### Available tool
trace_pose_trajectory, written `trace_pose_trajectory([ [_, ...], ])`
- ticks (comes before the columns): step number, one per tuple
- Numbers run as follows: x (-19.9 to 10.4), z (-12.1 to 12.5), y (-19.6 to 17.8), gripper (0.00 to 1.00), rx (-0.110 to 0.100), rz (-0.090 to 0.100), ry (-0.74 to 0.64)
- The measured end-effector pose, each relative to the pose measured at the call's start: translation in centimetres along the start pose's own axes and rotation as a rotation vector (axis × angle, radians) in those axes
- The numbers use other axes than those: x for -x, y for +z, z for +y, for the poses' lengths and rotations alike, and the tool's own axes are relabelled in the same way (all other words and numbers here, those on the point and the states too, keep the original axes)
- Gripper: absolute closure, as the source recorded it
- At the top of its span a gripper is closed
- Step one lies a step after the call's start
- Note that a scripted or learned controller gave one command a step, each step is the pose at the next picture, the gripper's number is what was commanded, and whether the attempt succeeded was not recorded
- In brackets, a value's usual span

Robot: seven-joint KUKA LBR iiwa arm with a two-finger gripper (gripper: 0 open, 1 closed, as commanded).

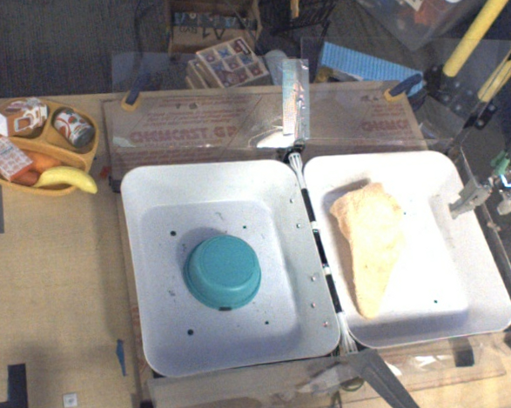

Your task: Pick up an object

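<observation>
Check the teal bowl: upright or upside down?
Upside down. The bowl shows a flat closed base on top, with no hollow visible, in the left bin.

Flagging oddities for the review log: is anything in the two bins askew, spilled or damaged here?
Nothing stands out. The round teal plastic bowl sits upside down in the left white bin, and the pale yellow cloth lies crumpled in the right white bin. Nothing spilled.
</observation>
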State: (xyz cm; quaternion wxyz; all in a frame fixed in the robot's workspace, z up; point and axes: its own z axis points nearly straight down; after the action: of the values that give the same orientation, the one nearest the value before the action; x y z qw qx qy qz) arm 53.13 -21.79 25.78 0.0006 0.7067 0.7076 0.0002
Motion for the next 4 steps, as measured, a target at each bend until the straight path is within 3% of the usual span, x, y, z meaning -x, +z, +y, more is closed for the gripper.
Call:
trace_pose_trajectory([
  [1,-2.7,5.2,7.2,0.0,-0.002,0.001,0.02],
  [2,-8.9,12.3,13.3,0.0,0.002,-0.001,0.039],
  [3,-2.9,13.8,16.8,0.0,0.003,0.004,-0.285],
  [4,-2.9,11.8,2.3,0.0,0.002,-0.002,-0.089],
])
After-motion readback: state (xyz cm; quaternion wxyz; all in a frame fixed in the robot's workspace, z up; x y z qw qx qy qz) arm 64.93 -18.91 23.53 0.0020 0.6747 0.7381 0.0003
